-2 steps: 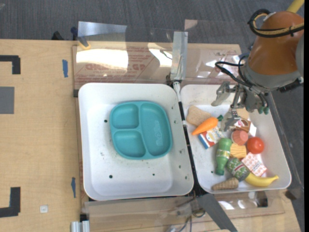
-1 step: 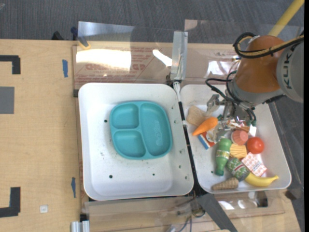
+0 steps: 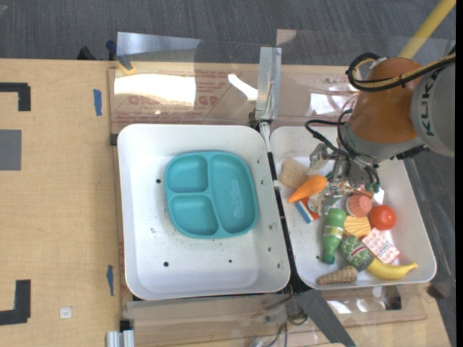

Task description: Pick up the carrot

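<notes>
One carrot (image 3: 309, 187) is being approached near the right bin's (image 3: 423, 266) left wall by the gripper (image 3: 340, 183); finger state cannot be told. Crowding toys are risking a mistaken grasp.

arm (image 3: 427, 100) cut off at right edge; tool (image 3: 346, 183) fingers indistinct | carrot (image 3: 309, 188) right end hidden

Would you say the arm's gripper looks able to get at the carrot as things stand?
Probably yes. The carrot lies uncovered on top in the right bin, and the gripper hangs just beside it. The bread slice crowds its far side, which might hamper a clean grasp.
</notes>
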Action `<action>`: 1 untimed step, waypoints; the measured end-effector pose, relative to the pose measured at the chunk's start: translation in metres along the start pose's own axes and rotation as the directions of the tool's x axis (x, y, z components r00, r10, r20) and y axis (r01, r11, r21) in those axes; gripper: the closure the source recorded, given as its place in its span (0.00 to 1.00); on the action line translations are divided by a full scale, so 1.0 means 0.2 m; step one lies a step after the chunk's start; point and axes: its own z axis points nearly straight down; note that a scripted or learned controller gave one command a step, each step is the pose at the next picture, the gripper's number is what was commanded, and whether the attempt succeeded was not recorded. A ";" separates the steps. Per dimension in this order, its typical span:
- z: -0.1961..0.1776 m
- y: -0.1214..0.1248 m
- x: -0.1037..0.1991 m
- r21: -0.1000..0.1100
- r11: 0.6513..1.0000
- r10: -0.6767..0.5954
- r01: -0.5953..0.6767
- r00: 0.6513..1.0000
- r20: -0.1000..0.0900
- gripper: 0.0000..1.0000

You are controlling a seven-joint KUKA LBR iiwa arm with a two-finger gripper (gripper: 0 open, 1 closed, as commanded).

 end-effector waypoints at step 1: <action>0.00 -0.01 0.02 -0.002 0.998 0.064 -0.064 0.998 0.003 0.00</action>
